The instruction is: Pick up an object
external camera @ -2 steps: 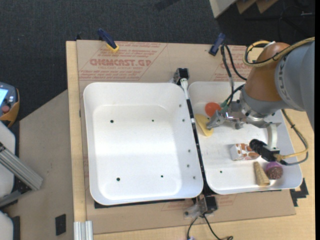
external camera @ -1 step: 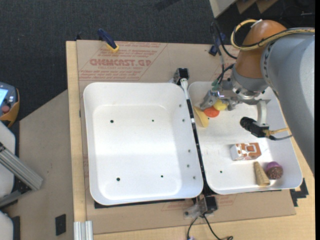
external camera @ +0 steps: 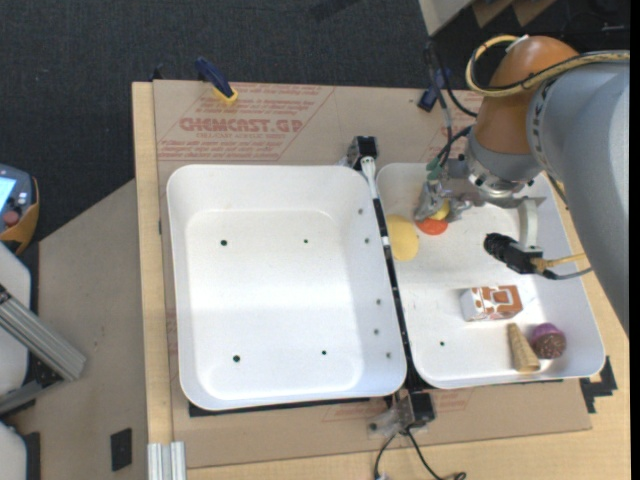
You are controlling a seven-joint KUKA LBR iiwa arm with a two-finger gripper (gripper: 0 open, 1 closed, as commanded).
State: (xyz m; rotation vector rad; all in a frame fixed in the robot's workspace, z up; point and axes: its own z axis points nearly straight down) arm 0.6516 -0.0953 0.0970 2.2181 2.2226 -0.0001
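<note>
- gripper (external camera: pixel 435 211) is low over the right bin's (external camera: pixel 440 363) far-left corner
- fingers look clamped on a small orange ball (external camera: pixel 433 226)
- yellow lump (external camera: pixel 402 238) just left

The arm (external camera: pixel 585 118) is a thick, smooth grey tube. An orange dome-shaped band (external camera: pixel 520 73) sits above the grey wrist (external camera: pixel 500 163). A yellow-and-black cable (external camera: pixel 487 58) loops over the band. The gripper (external camera: pixel 437 203) is small, dark metal with a green spot.
</note>
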